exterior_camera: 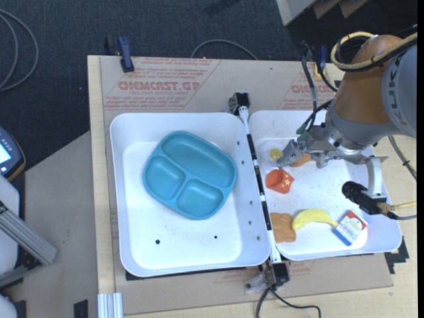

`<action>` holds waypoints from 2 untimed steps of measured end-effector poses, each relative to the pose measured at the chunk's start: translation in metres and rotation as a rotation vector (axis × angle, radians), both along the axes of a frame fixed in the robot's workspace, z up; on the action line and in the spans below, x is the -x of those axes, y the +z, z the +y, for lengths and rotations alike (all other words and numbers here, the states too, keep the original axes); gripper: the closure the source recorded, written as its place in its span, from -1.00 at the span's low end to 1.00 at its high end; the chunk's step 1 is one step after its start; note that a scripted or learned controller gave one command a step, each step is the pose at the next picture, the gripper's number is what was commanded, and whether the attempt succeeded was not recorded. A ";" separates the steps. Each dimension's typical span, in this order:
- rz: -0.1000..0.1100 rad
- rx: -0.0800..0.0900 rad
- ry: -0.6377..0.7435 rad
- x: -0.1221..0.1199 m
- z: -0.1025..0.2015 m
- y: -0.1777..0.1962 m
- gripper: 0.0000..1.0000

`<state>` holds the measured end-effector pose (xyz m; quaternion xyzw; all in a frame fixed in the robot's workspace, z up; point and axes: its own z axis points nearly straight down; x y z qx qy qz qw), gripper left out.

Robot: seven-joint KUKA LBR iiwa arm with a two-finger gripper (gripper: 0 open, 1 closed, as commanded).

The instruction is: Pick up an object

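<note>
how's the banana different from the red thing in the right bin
The banana is yellow, long and curved; the red thing is compact. The banana lies near the front edge; the red thing sits farther back, by the middle wall. Both lie in the right bin.

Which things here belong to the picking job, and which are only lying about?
Job, likely:
tool; right bin; in it, red toy, banana, small box, orange piece.

Lying about:
left bin; blue plate; blue clamp.

Glossy blue plastic tray (pixel 190 173), smooth white plastic bins (pixel 126 197), matt carpet (pixel 66 18)
</note>
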<state>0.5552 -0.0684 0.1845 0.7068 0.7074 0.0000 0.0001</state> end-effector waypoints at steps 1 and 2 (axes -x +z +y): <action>0.005 0.000 -0.006 -0.005 -0.064 -0.051 -1.00; 0.000 0.003 -0.005 -0.024 -0.120 -0.103 -1.00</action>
